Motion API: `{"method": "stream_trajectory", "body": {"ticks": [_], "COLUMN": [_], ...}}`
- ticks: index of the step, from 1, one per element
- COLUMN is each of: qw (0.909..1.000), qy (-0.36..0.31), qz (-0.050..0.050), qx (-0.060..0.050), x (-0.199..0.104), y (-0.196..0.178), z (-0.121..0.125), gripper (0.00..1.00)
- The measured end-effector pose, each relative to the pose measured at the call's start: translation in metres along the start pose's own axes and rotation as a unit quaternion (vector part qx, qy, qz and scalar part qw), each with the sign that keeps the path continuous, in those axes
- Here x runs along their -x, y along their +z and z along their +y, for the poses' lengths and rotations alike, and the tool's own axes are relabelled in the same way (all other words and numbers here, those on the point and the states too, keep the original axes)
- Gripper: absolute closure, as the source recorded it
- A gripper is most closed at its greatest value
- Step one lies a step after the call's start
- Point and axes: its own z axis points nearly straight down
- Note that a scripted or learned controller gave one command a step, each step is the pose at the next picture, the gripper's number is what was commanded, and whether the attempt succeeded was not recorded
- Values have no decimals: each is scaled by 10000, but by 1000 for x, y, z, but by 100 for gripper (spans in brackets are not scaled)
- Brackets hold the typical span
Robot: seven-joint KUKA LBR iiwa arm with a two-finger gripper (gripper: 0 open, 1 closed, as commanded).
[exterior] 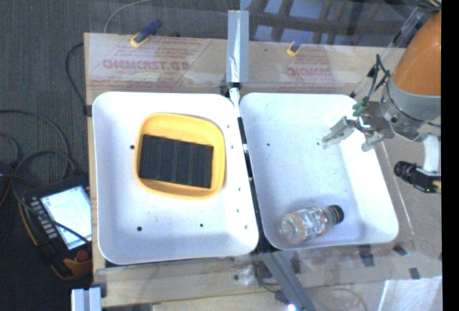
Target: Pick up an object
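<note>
The bottle (310,222) lies on its side at the near edge of the right bin (287,166) (cap end pointing right). Farther back and to the right, well apart from it, the gripper (351,135) hangs over the bin's far right part, jaws apart and holding nothing. The left bin (115,223) holds a yellow dish (158,127) with a black block (176,161).

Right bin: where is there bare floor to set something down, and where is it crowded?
The right bin is bare across its far and middle floor, between the divider wall and the gripper. The near edge is taken by a lying plastic bottle. In the left bin, a yellow tray fills the middle, leaving only margins.
</note>
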Motion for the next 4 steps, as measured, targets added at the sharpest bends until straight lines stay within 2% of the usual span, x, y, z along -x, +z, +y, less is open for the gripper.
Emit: {"method": "stream_trajectory", "body": {"ticks": [1, 2, 3, 4], "qw": [9995, 9999, 9912, 9982], "qy": [-315, 134, 1323, -595], "qz": [-4, -14, -2, 5], "qx": [6, 11, -11, -7], "x": [17, -13, -30, -16], "y": [-53, -133, -9, 59], "z": [-43, -76, -78, -78], "gripper": [0, 0, 0, 0]}}
